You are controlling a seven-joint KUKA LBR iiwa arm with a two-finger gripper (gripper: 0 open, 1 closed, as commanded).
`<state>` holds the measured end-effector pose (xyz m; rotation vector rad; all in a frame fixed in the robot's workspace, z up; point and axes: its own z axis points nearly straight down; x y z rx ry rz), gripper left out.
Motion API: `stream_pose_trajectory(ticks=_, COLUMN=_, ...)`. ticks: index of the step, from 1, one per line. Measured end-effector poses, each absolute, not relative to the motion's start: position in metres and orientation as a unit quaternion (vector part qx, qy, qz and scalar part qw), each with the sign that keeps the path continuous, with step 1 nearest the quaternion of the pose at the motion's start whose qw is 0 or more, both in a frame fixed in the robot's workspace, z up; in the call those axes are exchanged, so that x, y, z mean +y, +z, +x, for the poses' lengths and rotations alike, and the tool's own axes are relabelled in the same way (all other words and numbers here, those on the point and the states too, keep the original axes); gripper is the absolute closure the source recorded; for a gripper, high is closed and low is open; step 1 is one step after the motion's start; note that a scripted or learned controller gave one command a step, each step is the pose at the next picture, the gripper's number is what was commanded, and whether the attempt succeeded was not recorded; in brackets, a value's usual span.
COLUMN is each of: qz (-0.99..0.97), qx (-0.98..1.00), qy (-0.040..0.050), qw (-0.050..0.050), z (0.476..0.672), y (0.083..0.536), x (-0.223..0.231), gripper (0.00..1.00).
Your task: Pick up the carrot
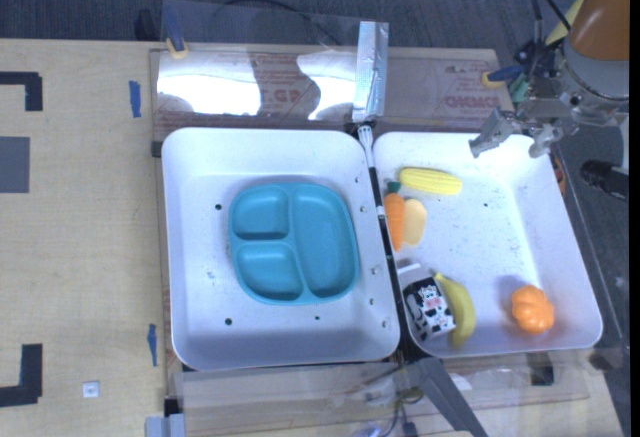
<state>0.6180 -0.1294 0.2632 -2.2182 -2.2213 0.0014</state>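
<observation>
1. Nearest the camera, in the right bin [575, 255]: one orange fruit [532, 310], almost straight below the fingers [490, 141] and well apart from them. Left of it, one banana [460, 305] touching one small black-and-white object [425, 310]; markings on that object too small to read.
2. In the left bin [190, 225], far to the fingers' left: one blue plate [295, 240], split into three compartments.
3. Farther up the right bin, against its left wall: one carrot [396, 220], orange with a green top, down and well to the left of the fingers, touching one pale yellow piece [414, 222] on its right.
4. Just beyond the carrot: one ear of corn [430, 182], lying crosswise, closest of all items to the fingers yet clear of them.
5. Over the right bin's far right corner: the gripper [513, 143], fingers spread apart, nothing between them.
6. Beyond both bins: a cardboard strip [440, 85] with reddish print, unreadable.
</observation>
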Motion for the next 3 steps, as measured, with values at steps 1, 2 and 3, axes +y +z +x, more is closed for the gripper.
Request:
stream_pose_trajectory(ticks=1, qz=-0.659, qx=-0.752, qy=0.0024, qw=0.004, z=0.57, y=0.129, x=-0.092, gripper=0.0)
stream_pose_trajectory(ticks=2, qz=-0.554, qx=-0.832, qy=0.0003, qw=0.001, z=0.489, y=0.09, x=-0.103, gripper=0.0)
stream_pose_trajectory(ticks=3, qz=-0.497, qx=-0.867, qy=-0.0023, qw=-0.005, z=0.482, y=0.22, x=-0.074, gripper=0.0)
